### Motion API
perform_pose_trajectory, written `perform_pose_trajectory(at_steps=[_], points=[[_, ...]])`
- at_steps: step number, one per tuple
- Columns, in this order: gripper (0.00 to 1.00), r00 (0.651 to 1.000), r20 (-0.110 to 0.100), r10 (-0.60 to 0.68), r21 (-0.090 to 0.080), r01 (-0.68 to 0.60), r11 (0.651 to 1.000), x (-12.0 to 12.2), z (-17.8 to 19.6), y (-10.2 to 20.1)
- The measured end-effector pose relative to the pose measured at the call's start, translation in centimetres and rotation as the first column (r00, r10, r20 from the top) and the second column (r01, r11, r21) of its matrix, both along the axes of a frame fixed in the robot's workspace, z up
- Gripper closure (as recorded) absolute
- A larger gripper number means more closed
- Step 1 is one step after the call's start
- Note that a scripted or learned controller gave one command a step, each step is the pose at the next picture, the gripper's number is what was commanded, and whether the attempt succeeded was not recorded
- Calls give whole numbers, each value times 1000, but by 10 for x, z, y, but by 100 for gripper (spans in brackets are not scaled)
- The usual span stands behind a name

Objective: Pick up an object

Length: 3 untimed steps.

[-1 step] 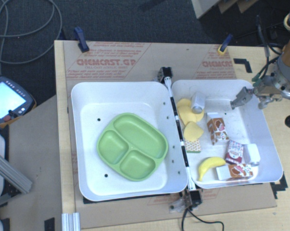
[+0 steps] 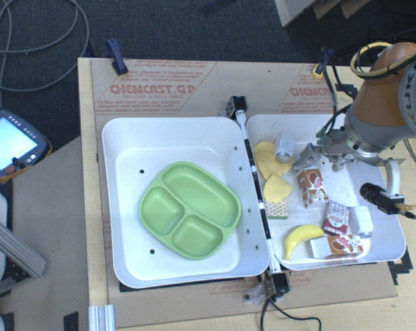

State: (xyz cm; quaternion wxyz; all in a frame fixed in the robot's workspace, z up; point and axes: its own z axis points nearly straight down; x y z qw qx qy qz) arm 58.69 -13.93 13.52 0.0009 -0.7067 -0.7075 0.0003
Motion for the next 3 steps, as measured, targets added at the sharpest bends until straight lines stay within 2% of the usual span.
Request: perform_pose_trajectory(at_steps=[1,2,3], points=[[0,1000,7,-1,-3,1,1000,-6,-48,18],[100,1000,12,-2,-7,2,1000,-5,-37,17],[100,1000,2,0,0,0,1000,-16,50,105]])
